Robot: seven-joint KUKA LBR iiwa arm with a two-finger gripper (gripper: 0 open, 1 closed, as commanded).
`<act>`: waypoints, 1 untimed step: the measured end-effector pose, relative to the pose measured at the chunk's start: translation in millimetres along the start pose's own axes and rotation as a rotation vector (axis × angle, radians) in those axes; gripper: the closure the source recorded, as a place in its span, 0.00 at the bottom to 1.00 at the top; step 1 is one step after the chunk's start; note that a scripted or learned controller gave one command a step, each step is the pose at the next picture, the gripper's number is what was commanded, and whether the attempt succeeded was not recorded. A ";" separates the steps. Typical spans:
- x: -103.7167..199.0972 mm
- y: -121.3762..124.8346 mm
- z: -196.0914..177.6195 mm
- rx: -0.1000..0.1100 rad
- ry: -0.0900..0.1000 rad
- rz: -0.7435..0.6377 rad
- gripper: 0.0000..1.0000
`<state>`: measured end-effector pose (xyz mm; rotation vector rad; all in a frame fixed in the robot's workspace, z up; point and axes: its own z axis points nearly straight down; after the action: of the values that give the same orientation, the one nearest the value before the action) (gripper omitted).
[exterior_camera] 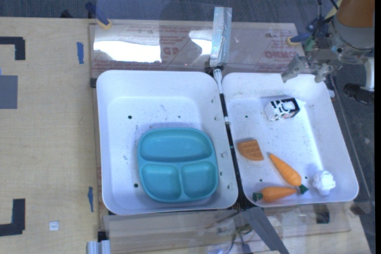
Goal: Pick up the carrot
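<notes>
Two orange carrots lie in the right bin (333, 128) near its front edge. One carrot (284, 169) lies on a slant, and the other carrot (277, 193), with a green stem end, lies flat just below it. My gripper (306, 70) hangs over the bin's far right corner, well away from both carrots and above them in the view. Nothing is visible in the gripper.
In the right bin there are also a tan waffle-like piece (250, 149), a black-and-white toy (283, 109) and a small white lump (322, 181) beside the carrots. A teal divided plate (177, 165) sits in the left bin (119, 98). A clear panel (178, 38) stands behind both bins.
</notes>
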<state>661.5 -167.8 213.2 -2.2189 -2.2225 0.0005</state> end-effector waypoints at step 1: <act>44.9 -79.1 50.1 0.004 0.001 0.163 0.00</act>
<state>582.2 -123.0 163.2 -2.3899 -2.0329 0.0041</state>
